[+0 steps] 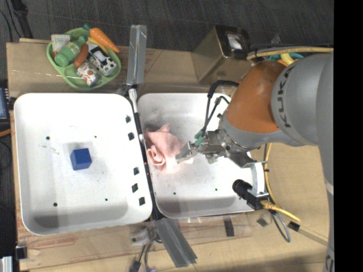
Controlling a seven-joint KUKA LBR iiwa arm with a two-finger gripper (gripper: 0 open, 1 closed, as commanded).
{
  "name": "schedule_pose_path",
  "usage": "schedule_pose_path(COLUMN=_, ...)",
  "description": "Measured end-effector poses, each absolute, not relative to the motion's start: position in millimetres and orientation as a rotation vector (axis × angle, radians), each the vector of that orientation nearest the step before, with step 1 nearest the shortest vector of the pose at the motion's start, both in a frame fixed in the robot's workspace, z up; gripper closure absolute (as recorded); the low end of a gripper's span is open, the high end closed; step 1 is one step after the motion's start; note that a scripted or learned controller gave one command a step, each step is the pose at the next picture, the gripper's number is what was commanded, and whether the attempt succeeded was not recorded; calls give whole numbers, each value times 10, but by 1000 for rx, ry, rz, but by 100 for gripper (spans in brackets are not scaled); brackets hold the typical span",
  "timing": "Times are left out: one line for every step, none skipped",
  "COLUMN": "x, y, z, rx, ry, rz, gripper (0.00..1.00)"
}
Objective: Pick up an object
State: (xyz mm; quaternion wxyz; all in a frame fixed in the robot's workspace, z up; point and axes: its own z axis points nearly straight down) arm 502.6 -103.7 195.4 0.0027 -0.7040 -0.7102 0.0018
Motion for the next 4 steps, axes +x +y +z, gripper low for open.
schedule_pose_path(x=5610, y=-969, z=1344, rx=-2061, ry=-2367, rz=5, gripper=0)
schedule_pose_path(x=6256, y=-1184, z=933, rx=-1971, ry=-2448, rz=-2, gripper=0)
schedule_pose_path(x=6265, y=-1207, z=936, rx=-1936, ry=-2476, rz=-3, gripper=0)
schedule_pose_path(x=6085, y=-1555, z=1211, rx=-2124, ry=-2316, rz=3, gripper=0)
